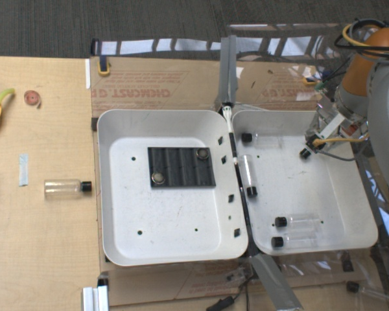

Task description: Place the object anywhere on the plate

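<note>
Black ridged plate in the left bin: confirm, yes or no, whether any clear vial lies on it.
No, the black ridged plate bears two small round pieces, no vial.

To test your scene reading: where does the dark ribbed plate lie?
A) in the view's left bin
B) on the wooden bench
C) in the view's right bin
A: the plate lies flat on the floor of the view's left bin.

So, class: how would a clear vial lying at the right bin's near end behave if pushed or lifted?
Round and lying on its side, the clear vial would probably roll across the right bin floor if nudged. It looks empty, so likely light. Its smooth wall might slip in a loose grip.
</note>
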`<state>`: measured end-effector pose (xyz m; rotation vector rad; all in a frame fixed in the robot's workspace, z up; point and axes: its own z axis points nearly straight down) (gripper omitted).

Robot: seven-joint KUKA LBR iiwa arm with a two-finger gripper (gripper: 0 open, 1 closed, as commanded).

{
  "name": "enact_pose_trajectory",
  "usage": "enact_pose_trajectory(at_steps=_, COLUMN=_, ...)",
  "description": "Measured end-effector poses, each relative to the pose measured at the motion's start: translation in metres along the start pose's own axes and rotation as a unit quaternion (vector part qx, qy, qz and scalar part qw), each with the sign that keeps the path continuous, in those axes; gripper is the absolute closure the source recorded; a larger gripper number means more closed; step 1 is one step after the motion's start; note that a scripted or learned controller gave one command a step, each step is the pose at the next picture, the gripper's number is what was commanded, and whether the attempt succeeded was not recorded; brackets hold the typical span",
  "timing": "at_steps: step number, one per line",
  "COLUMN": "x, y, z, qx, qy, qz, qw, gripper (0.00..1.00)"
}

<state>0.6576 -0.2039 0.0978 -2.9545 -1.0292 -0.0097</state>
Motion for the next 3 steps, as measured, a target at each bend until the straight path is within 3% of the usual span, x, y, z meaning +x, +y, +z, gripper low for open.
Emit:
enact_pose_trajectory(at_steps=1, x=0.0025, y=-0.0016, z=0.0005, qx=0.0, qy=0.003, qz=0.098, qw=0.9952, gripper=1.0)
enact_pose_trajectory(at_steps=2, x=0.0055, y=-0.0004, z=0.0001, qx=0.002, qy=0.007, qz=0.211, qw=0.9776, gripper=1.0)
enact_pose_trajectory(at_steps=3, x=0.0048, y=-0.0014, z=-0.0001, qx=0.002, qy=0.007, qz=0.219, qw=0.9757, gripper=1.0)
